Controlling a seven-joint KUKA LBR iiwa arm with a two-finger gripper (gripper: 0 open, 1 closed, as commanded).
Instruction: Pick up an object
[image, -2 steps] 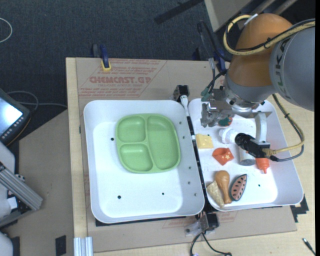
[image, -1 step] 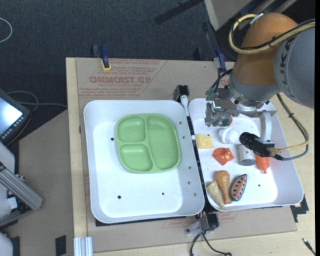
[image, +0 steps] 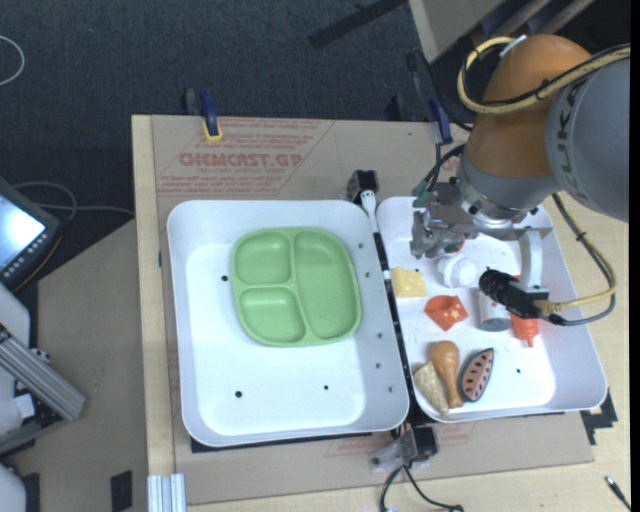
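Your claw (image: 436, 238) is hovering over the far-left part of the right bin (image: 570, 345), its grip impossible to tell, while the yellow cheese wedge (image: 407, 282) and red piece (image: 447, 311) are lying just near of it.

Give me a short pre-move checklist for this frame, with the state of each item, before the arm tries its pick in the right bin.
1. Gripper over the right bin, where the objects lie: ok.
2. Grip state: cannot tell; the wrist hides it.
3. Anything held already: cannot tell.
4. Target separable: not ok near the front, where the drumstick and watermelon slice lie close together; ok for the yellow block and red piece, which sit apart.
5. Cable clearance: not ok; the black-and-orange fitting and yellow cable hang over the bin.
6. Left bin holds a green divided plate lying flat in the middle: ok.
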